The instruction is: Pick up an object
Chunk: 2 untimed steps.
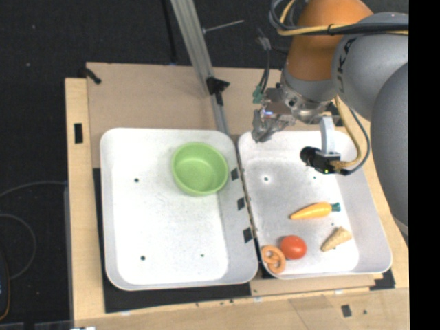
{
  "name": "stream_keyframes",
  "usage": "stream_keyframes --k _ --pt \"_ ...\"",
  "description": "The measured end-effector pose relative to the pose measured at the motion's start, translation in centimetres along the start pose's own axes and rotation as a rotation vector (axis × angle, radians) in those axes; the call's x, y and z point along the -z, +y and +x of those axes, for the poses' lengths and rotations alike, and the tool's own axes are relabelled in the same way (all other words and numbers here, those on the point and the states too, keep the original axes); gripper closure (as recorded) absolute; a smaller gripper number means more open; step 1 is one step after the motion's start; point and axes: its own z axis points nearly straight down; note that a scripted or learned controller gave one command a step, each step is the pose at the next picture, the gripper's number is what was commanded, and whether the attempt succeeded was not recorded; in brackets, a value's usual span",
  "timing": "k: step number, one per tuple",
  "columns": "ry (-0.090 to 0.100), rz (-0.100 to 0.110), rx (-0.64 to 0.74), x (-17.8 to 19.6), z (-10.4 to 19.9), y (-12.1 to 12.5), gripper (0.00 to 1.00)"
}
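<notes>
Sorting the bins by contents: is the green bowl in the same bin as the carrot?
No. The green bowl sits in the left bin, while the carrot lies in the right bin.

bowl (199,169) in left bin (124,205), carrot (313,211) in right (beside tomato (293,247))

Green bowl (199,169), orange carrot (313,211), red tomato (294,247)

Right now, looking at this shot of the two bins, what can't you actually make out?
- Gripper, camera view: small and dark at the right bin's top left corner; finger state unreadable.
- Orange piece: too small to identify.
- Tan wedge: too small to identify.
- Arm: cut off by the right edge.
</notes>
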Motion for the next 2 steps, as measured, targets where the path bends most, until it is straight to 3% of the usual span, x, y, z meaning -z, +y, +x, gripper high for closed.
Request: stream_keyframes --k 2 --pt "0.000 0.000 0.000 -0.9 10.7 -3.8 1.00"
